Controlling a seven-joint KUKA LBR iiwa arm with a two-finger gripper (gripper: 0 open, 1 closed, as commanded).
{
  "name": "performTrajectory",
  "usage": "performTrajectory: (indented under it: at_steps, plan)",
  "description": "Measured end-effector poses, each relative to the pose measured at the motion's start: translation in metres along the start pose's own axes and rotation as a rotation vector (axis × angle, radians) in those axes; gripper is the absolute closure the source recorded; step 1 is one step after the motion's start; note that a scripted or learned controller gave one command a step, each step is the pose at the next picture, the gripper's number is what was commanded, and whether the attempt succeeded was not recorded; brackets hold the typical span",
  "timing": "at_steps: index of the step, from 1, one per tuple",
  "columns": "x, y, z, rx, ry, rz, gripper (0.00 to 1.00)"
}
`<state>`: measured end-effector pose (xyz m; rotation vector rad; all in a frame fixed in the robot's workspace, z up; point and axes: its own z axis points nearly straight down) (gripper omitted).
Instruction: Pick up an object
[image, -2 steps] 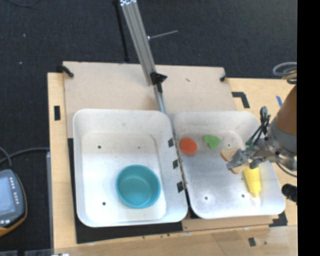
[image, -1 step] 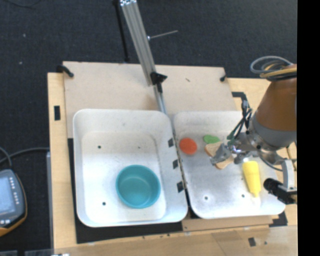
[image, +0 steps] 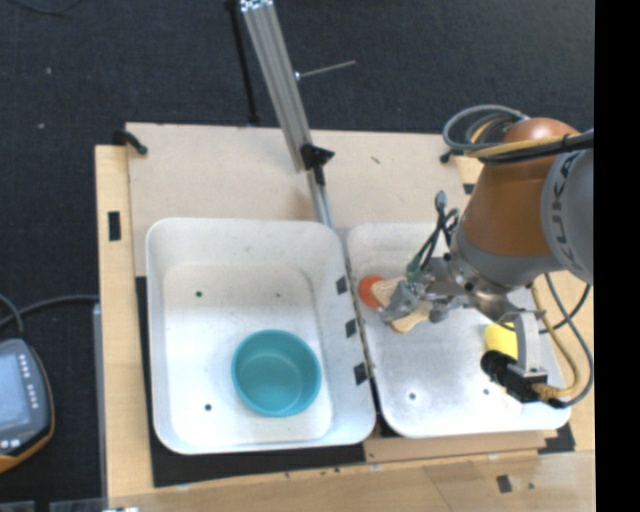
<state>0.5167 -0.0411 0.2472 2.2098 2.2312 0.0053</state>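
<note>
orange-red object lies in the right bin, close against that bin's left wall, in its farther half. tan object lies just beside it, a little nearer the camera and partly under the gripper. gripper sits low over the right bin, right of the orange-red object and just above the tan object as the view shows them; touching or apart: cannot tell from this slant. gripper state: cannot tell whether open or closed, wrist hardware is in the way. arm, grey with an orange band, comes in from the view's right and covers the bin's far right part. left bin holds a teal bowl, upright, mouth up, in the near half, well apart from the gripper. metal bar slants from the top of the view down to the gap between the bins. both bins rest on a pale board.
</note>
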Motion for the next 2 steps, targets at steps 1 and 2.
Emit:
performTrajectory:
  at_steps: [1, 2]
  plan:
    - [0.047, 0.003, -0.006, 0.001, 0.0, 0.002, 1.0]
    - [0.105, 0.007, 0.007, 0.005, 0.0, 0.002, 1.0]
